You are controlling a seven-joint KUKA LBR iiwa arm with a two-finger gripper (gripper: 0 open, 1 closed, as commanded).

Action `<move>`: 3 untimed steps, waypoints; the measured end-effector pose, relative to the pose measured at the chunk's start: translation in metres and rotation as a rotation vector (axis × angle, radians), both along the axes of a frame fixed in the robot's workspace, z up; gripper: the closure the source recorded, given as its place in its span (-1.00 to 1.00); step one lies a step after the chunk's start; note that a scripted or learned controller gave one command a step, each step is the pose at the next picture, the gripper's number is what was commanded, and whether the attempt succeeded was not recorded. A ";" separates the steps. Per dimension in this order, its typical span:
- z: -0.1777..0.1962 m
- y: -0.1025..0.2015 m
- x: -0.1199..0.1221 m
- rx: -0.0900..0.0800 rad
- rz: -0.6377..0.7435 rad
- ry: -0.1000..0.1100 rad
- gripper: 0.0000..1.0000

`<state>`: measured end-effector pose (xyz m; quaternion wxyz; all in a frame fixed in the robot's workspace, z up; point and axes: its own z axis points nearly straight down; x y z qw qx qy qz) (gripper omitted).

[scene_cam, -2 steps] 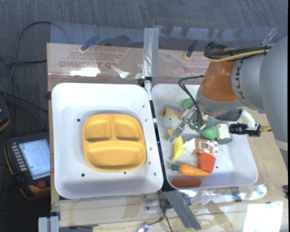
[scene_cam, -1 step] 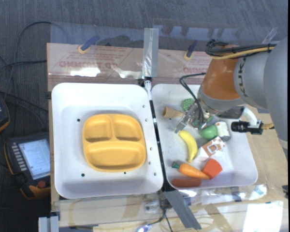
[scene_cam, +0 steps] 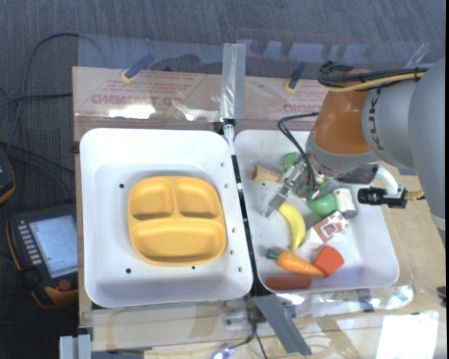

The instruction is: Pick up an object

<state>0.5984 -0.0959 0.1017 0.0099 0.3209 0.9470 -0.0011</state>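
Observation:
My gripper (scene_cam: 279,193) hangs low in the right bin (scene_cam: 382,260), near its left wall, and its grey fingers (scene_cam: 272,203) slant toward the lower left. They are open with nothing between them. A yellow banana (scene_cam: 293,226) lies just right of and below the fingertips. A green round fruit (scene_cam: 323,203) and a white can (scene_cam: 343,198) sit under the wrist. Nearer the front lie an orange carrot (scene_cam: 299,262), a red block (scene_cam: 328,260) and a dark red long piece (scene_cam: 288,283). A small white and orange carton (scene_cam: 330,229) lies beside the banana.
A green leafy item (scene_cam: 289,159) and a tan wedge (scene_cam: 264,173) lie at the back of the right bin. The left bin (scene_cam: 105,163) bears a yellow divided plate (scene_cam: 176,218). The ridge between the bins (scene_cam: 239,200) runs close to the fingers.

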 end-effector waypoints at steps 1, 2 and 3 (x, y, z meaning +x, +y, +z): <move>-0.010 -0.017 -0.049 0.006 -0.110 0.000 -1.00; 0.000 -0.016 -0.048 0.004 -0.108 -0.002 1.00; 0.117 0.030 -0.060 0.008 -0.116 0.016 1.00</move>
